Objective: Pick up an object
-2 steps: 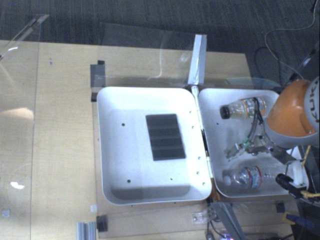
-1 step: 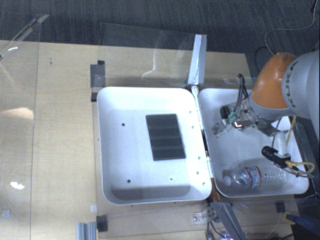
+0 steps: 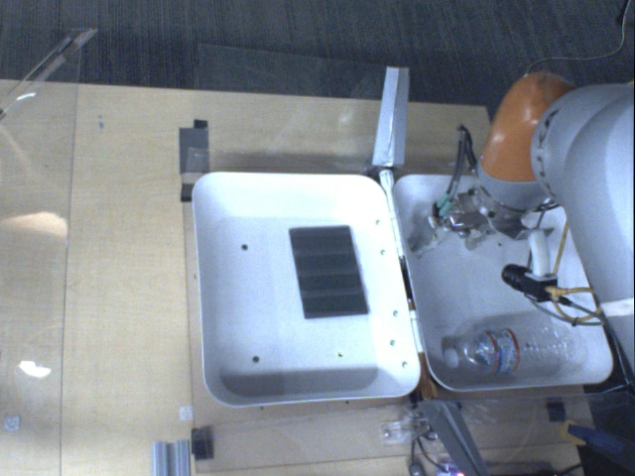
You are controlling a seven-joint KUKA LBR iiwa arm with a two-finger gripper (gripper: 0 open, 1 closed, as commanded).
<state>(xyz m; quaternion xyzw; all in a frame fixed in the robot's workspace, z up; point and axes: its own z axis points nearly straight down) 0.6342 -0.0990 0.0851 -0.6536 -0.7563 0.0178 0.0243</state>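
The wooden surface filled most of the frame, bearing two white bins side by side. The left bin at centre held a dark ribbed pad. The right bin sat at the frame's right, under the grey arm with its orange band. The end effector hung over that bin's upper left part; whether it was released or clenched could not be told. A clear plastic bottle lay on its side along the bin's lower edge, apart from the end effector

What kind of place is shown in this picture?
Probably a robotics lab test bench: a grey arm with an orange band reaches over two white bins on a wooden bench, above dark carpet.
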